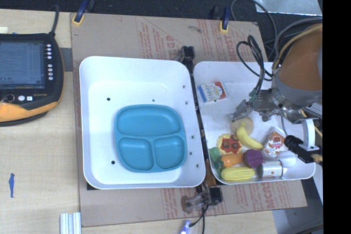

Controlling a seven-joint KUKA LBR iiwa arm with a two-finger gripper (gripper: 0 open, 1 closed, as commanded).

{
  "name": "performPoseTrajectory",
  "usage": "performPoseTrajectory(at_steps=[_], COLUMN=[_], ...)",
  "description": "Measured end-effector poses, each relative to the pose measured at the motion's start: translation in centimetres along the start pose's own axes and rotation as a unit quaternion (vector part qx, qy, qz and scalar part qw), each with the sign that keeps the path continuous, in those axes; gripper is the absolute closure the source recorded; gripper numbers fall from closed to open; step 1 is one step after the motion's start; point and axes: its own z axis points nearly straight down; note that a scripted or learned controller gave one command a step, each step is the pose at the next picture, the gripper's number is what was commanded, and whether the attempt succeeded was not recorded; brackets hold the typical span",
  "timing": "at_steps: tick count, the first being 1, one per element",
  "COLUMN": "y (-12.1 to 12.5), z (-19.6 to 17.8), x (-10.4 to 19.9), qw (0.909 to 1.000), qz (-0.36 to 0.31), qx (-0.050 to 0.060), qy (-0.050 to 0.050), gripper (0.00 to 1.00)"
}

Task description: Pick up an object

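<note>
Corn [237, 174] lies frontmost; pincer [244, 111] over the banana [248, 138], arm-shadowed, spread or pressed unclear.

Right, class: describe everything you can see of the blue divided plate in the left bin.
The blue divided plate lies flat in the left white bin, toward its near side. It looks like smooth light-blue plastic, a rounded rectangle with a raised rim. Ridges split it into three compartments: one wide one at the far side and two smaller ones nearer the camera. It touches just the bin floor.
</note>
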Motion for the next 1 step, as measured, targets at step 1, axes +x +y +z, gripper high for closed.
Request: performPoseTrajectory(at_steps=[1], y=[-0.77], z=[5.95], x=[-0.70], qw=[1.0000], qz=[0.001], qx=[0.001], qy=[0.000], gripper=[0.00])
